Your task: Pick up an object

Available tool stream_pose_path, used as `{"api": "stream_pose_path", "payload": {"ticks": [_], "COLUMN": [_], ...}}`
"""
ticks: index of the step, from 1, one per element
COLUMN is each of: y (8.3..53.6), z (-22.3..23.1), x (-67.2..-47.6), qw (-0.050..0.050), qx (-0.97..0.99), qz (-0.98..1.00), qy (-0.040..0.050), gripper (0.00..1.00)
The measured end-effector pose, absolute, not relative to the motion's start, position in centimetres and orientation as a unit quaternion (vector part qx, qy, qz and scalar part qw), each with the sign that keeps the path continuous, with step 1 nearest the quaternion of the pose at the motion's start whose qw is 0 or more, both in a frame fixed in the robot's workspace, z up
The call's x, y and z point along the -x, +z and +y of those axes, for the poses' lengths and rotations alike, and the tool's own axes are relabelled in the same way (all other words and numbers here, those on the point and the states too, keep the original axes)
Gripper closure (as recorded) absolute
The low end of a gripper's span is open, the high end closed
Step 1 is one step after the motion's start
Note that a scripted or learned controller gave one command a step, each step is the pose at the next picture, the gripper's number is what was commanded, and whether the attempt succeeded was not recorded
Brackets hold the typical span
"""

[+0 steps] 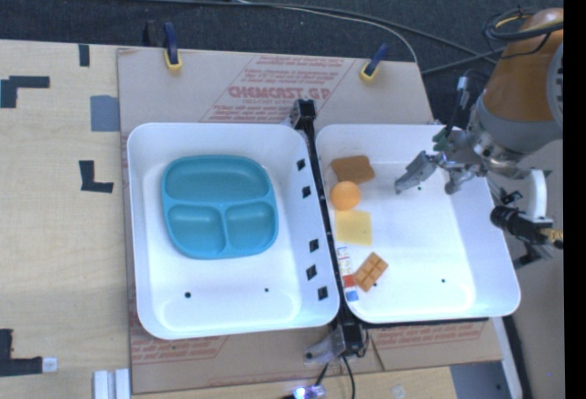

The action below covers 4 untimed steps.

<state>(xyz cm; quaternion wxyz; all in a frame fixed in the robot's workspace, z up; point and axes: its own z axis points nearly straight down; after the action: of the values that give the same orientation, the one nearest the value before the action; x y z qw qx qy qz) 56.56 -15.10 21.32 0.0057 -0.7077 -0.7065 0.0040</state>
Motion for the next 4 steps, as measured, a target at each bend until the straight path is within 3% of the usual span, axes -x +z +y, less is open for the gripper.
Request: {"api": "stream_pose_path", "payload": {"ticks": [1, 3, 4], "y": [22.0, 11.0, 8.5], "z": [-15.1, -14.8, -14.8], "x": [-56.8, -57.4, -57.4], "qw": [0.001, 0.002, 0.0], "qx": [0.707, 0.707, 0.707], "qz": [-0.708, -0.708, -0.708], "qy": [0.0006, 0.0018, 0.0007], "gripper": [0.0, 0.0, 0.0]}}
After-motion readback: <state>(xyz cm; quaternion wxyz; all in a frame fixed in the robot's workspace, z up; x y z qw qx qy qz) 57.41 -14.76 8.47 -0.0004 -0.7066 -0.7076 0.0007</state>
